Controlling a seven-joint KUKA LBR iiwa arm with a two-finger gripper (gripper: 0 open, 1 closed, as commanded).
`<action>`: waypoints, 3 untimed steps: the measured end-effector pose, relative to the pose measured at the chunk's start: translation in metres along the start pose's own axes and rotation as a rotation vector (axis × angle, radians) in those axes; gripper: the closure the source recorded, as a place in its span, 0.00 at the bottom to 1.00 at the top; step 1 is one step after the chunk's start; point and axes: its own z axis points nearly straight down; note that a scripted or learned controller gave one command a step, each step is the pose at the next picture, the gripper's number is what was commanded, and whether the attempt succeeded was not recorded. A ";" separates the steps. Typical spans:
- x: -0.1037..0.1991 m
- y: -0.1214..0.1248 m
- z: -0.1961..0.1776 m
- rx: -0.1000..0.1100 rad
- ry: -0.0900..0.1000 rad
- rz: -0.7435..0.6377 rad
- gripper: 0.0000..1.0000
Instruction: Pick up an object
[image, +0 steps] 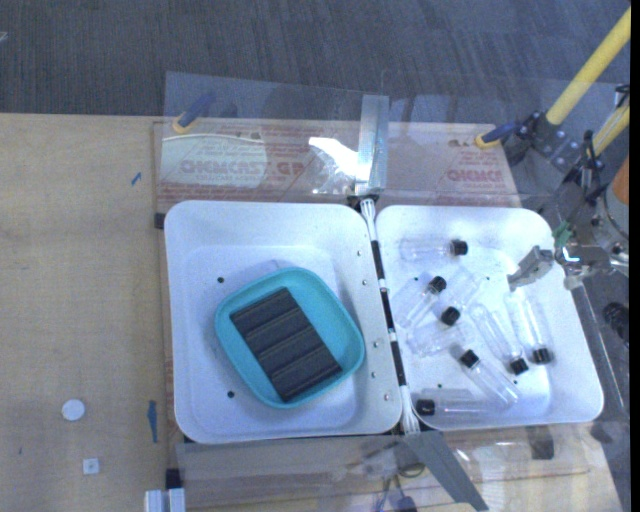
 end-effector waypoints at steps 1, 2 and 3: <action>-0.021 -0.022 0.103 -0.026 0.001 -0.023 0.00; -0.017 -0.011 0.109 -0.030 -0.002 0.005 0.00; 0.027 -0.014 0.125 -0.007 0.000 0.058 0.00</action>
